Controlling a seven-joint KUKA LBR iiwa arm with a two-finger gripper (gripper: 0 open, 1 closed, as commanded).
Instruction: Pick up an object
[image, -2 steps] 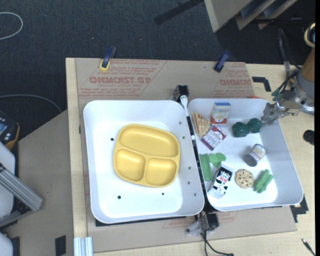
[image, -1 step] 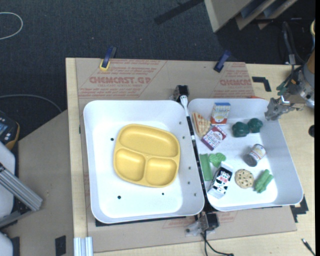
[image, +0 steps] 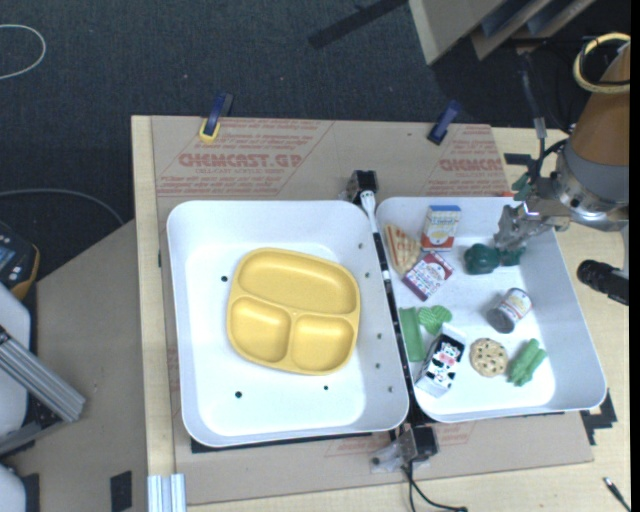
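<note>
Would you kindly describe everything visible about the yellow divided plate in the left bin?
The yellow divided plate looks like matte moulded plastic, with rounded corners and a raised rim. Low ridges split it into three compartments: one long one along the far side and two smaller ones nearer the camera. It lies flat, right side up and slightly rotated, near the middle of the shallow white left bin, with nothing in it.

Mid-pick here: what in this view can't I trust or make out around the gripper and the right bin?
- Gripper, camera view: fingertips blur against the dark green toy; contact or grasp unreadable.
- Arm: cut off by the right edge.
- Small can and milk carton: labels too small to read.
- Green item: partly hidden by the cow-print carton.
</note>
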